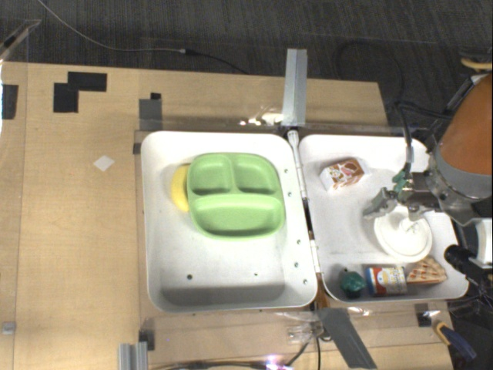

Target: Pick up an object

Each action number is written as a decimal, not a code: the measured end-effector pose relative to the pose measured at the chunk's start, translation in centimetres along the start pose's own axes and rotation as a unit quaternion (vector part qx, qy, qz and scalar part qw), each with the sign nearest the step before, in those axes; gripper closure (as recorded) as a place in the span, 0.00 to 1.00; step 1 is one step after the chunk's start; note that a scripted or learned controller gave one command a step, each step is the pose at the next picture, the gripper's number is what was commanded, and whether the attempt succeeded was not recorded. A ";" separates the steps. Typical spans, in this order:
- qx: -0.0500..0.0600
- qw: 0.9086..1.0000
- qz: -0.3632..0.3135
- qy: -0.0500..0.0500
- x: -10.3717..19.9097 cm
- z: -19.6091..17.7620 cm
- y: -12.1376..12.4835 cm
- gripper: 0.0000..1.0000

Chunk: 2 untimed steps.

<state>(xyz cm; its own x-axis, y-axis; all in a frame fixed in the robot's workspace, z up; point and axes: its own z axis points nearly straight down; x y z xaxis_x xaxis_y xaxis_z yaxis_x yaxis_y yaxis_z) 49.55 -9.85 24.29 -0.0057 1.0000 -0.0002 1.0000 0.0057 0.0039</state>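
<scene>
My gripper (399, 214) hangs over the right side of the right bin (331, 237), directly above a white round dish (404, 238). Its fingers stand open, one grey finger (379, 204) splayed to the left of the dish, and nothing is held between them. A small white and brown packet (342, 174) lies at the back of the bin. Along the front wall sit a dark green lump (353, 283), a can on its side (386, 280) and a waffle-patterned wedge (428, 272).
The left bin (223, 272) holds a green divided plate (233, 193) with a yellow object (179, 189) poking out from under its left edge. A metal post (295, 87) rises behind the wall between the bins. The arm's orange band (467, 129) is at the right edge.
</scene>
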 end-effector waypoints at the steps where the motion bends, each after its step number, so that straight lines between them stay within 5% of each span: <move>1: 0.001 0.999 0.039 0.000 7.3 5.9 1.1 0.00; 2: 0.000 0.997 0.079 0.000 3.7 5.8 3.6 0.00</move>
<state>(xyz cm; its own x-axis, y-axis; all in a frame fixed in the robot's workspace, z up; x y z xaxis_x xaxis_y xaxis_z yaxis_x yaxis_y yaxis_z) 53.10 -6.12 18.51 0.1512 0.9885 0.0009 0.9885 -0.1512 0.0039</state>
